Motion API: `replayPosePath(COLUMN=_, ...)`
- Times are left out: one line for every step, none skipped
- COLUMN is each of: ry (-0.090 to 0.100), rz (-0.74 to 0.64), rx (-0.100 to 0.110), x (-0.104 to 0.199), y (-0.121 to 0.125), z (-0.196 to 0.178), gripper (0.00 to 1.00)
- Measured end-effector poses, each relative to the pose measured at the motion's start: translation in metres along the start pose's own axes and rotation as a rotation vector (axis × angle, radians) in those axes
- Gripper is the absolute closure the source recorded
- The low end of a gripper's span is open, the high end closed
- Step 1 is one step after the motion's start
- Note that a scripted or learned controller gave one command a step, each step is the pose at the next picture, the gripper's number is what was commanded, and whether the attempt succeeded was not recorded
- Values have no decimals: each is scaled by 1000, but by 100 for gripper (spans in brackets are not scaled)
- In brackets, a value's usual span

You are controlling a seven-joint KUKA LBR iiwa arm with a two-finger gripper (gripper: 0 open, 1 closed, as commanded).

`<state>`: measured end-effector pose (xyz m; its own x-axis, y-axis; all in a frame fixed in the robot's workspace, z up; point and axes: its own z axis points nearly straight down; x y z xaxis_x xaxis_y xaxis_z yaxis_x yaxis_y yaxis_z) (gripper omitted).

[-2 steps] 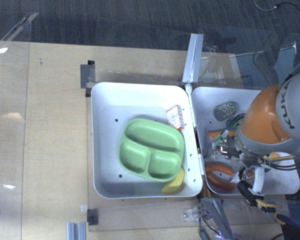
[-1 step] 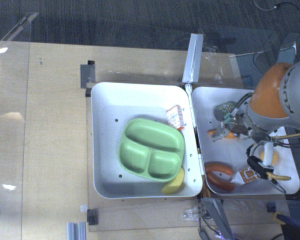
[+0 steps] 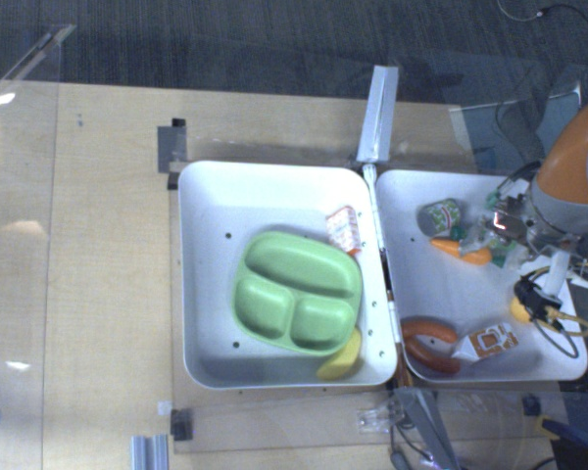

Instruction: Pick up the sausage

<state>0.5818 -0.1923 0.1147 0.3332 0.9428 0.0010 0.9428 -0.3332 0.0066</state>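
Observation:
The sausage [image 3: 431, 345], reddish brown and curved, lies in the front left corner of the right bin [image 3: 412, 262]. My gripper [image 3: 505, 235] hangs over the back right part of that bin, beside the right end of an orange carrot [image 3: 463, 251]. It is well away from the sausage, up and to the right of it. Nothing can be seen held in it.
A grey-green can [image 3: 439, 215] lies at the back of the right bin. A small brown and white carton [image 3: 494, 342] sits just right of the sausage. The left bin [image 3: 206, 262] holds a green divided tray [image 3: 296, 290], a banana [image 3: 343, 357] and a red and white packet [image 3: 344, 228].

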Motion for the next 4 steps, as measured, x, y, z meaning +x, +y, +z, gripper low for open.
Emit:
replayPosePath(ry=0, rz=-8, rx=-4, x=2, y=1, z=-11, gripper=100)
replayPosePath(ry=0, rz=-73, rx=0, x=57, y=52, z=-74, gripper=100)
replayPosePath(ry=0, rz=35, rx=-1, x=34, y=83, z=-89, gripper=100)
replayPosePath(ry=0, rz=160, rx=0, x=27, y=85, z=-86, gripper=100)
